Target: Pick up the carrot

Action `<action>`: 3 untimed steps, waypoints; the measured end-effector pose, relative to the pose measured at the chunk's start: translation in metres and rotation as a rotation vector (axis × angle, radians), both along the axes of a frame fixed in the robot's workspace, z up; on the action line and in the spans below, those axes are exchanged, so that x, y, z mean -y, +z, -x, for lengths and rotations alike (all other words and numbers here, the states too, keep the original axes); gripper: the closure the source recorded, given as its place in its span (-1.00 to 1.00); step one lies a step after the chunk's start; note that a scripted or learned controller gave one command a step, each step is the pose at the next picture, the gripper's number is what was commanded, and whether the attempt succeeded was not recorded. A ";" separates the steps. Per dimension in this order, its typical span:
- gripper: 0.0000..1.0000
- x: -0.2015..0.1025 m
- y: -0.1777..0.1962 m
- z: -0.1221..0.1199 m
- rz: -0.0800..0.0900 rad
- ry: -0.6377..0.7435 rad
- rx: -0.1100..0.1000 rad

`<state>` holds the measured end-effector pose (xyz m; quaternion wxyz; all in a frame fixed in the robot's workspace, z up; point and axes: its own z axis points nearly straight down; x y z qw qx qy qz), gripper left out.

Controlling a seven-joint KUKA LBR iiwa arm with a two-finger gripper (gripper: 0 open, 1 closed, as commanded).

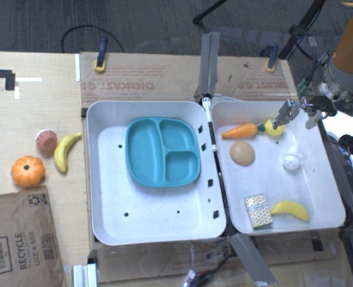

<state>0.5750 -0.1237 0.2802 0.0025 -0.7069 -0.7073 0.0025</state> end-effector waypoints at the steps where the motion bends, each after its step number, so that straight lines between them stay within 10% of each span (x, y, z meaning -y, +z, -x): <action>1: -1.00 -0.008 -0.144 0.001 -0.001 0.049 0.000; 2: -1.00 0.012 -0.173 -0.049 0.000 -0.007 0.001; 3: -1.00 -0.009 -0.191 -0.082 0.000 0.219 0.004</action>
